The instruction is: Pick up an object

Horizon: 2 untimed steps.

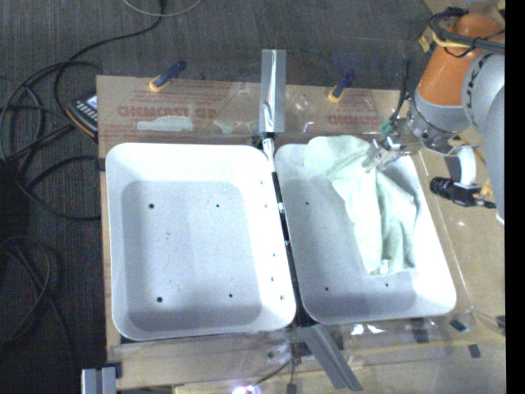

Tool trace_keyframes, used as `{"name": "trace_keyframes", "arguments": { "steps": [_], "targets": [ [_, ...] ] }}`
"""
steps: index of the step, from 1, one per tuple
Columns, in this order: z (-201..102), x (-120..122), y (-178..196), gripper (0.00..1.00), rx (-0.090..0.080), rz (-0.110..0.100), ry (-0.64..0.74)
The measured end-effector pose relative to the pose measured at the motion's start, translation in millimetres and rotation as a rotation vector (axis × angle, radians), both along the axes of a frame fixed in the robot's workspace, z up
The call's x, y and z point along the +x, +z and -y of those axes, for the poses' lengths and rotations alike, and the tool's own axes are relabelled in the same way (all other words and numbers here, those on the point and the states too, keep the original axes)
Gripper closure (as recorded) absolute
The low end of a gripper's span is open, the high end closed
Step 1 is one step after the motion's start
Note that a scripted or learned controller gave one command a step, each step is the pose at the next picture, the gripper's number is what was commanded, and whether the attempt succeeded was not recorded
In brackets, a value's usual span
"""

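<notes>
A pale green and white cloth (379, 212) lies crumpled in the right bin (328, 261), spread from its far edge down along its right side. My gripper (382, 149) hangs over the far right corner of that bin, right at the cloth's upper edge. The cloth rises in a ridge towards the gripper there. The grey arm with its orange band (447, 76) reaches in from the upper right.
The left bin (131, 245) stands beside the right one. A metal post (272, 97) rises behind the gap between them. Two blue and yellow clamps (166, 75) (341, 87) sit on the back board. Black cables (33, 162) lie on the floor at the left.
</notes>
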<state>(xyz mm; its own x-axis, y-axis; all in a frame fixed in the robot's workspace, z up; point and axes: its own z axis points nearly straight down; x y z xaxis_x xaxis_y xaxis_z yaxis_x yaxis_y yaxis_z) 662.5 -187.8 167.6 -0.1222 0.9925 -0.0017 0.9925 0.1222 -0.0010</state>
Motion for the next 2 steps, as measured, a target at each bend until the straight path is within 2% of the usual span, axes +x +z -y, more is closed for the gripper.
{"name": "trace_keyframes", "arguments": {
  "steps": [1, 2],
  "targets": [
    [0.3, 0.0, 0.1, 0.00, -0.001, 0.000, 0.000],
    [35.9, -54.3, 48.2, 0.00, 0.000, 0.000, -0.097]
  ]
}}
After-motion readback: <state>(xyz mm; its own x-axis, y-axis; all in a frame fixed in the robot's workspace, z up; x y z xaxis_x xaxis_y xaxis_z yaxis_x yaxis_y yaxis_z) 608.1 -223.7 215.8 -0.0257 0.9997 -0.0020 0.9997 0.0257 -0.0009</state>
